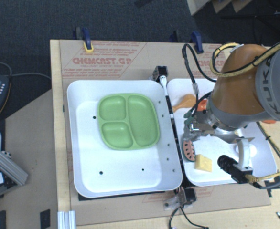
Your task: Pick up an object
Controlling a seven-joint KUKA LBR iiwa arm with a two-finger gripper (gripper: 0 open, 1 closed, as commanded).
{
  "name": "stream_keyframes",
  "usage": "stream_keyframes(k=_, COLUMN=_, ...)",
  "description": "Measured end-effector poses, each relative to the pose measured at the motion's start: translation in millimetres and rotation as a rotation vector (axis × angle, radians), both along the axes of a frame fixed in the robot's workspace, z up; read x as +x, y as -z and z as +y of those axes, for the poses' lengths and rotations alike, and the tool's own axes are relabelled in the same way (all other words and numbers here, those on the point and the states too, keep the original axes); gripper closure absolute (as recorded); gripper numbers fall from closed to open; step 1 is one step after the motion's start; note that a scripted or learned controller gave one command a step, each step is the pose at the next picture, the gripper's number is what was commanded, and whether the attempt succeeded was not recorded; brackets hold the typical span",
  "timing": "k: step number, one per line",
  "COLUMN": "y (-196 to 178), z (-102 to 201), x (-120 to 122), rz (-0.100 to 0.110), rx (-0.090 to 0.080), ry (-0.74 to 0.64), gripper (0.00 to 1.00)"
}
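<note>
Reached in from three o'clock over the right bin [226,178], the arm [240,87] covering most of it. Gripper [197,123] hung low near the divider; spread of its grip could not be told. Lay at the bin's seven o'clock corner: a watermelon slice [188,150] just beside a yellow cheese wedge [203,163]. Peeked out at eleven o'clock: an orange piece [185,101]. Sat centred in the left bin [82,166]: a green divided plate [129,121].
</note>
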State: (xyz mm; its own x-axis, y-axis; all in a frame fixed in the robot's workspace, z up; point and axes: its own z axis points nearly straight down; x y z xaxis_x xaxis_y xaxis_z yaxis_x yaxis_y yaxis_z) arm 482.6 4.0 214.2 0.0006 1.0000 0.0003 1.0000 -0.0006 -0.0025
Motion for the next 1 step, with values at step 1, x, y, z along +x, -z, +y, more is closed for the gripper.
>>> stream_keyframes(k=1, y=-0.4, z=-0.2, x=0.0, rz=-0.002, rx=0.000, ry=0.000, gripper=1.00)
